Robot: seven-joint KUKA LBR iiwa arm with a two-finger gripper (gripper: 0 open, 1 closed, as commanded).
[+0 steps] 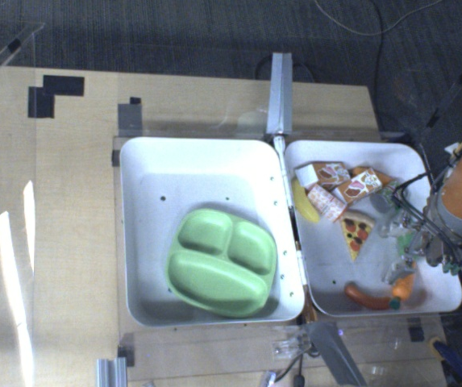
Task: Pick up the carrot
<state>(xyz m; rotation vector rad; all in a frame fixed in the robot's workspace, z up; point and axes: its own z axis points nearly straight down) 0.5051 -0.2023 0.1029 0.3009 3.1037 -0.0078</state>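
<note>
The carrot, a small orange piece with a green end, lies near the front right corner of the right bin. My gripper hangs directly over it, reaching in from the right, and its tip is at or just above the carrot's top. The wrist and cables hide the contact point.
A reddish sausage lies just left of the carrot. A pizza slice, a banana and small food boxes fill the right bin's back and left. The left bin holds a green sectioned tray.
</note>
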